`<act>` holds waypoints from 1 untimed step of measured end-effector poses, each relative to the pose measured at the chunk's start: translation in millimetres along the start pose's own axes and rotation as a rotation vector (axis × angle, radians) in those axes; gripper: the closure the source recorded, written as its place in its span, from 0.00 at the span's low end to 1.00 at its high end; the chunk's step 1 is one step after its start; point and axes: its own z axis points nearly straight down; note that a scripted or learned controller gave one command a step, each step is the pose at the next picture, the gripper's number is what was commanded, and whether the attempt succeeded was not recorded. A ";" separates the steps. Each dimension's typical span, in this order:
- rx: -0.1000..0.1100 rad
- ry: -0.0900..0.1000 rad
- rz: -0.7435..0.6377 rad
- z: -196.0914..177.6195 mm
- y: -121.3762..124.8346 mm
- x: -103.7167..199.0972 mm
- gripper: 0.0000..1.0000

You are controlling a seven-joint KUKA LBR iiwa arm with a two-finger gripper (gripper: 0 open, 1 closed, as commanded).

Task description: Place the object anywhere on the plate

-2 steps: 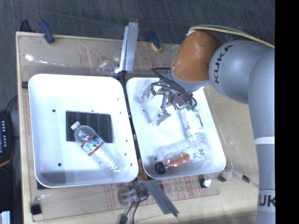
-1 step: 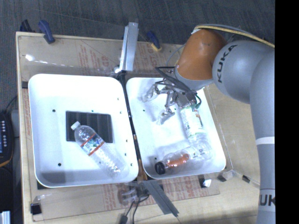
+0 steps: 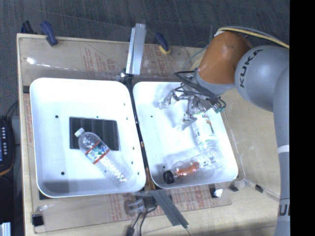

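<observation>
1. Nearest the lens, a grey metal bracket (image 3: pixel 165 211) juts from the front edge of the desk (image 3: pixel 231 208), just below the gap between the two white bins.
2. Left bin (image 3: pixel 42 132): a black rectangular plate (image 3: pixel 108 127) lies flat on its floor.
3. On that plate rests the capped end of a clear water bottle (image 3: pixel 101 156) with a red and blue label. It lies on its side at a slant, and its base runs off the plate toward the bin's front right corner.
4. Right bin (image 3: pixel 155 136): a clear bottle with a black cap and orange contents (image 3: pixel 186 170) lies on its side along the front wall. A second clear bottle (image 3: pixel 204 136) lies just behind it, by the right wall.
5. From the right, the grey arm (image 3: pixel 261 77) with its orange band (image 3: pixel 224 53) reaches over the rear half of the right bin.
6. Its pincer (image 3: pixel 189 116) hangs among dark cables just above the second clear bottle's upper end. Whether it is apart or together cannot be told, and nothing can be made out in its grip.
7. Two blue clamps (image 3: pixel 48 32) sit on the desk's far edge, well apart.
</observation>
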 end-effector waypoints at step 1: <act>-0.006 0.006 0.006 -14.9 5.0 7.7 0.00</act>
